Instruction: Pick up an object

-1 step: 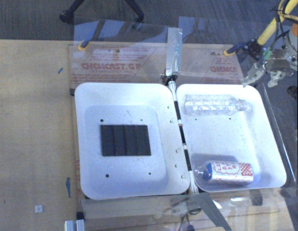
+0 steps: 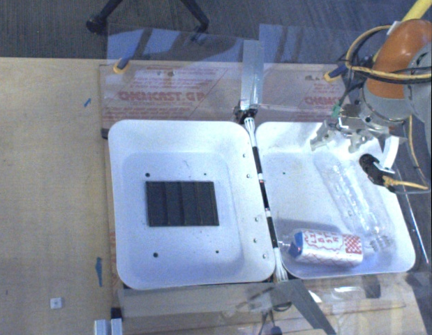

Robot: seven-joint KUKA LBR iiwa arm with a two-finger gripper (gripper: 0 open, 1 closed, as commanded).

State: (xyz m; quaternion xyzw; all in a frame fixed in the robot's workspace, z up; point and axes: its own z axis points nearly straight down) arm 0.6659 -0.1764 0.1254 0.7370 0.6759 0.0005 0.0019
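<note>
Hovering open and empty, the claw hangs just above the clear bottle in the right bin.

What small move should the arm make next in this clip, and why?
Probably lower the end effector toward the clear bottle. It hangs over the far part of the right bin with nothing seen between its fingers, and the bottle's near end lies just below it. The can lies farther off, at the bin's front edge.
</note>
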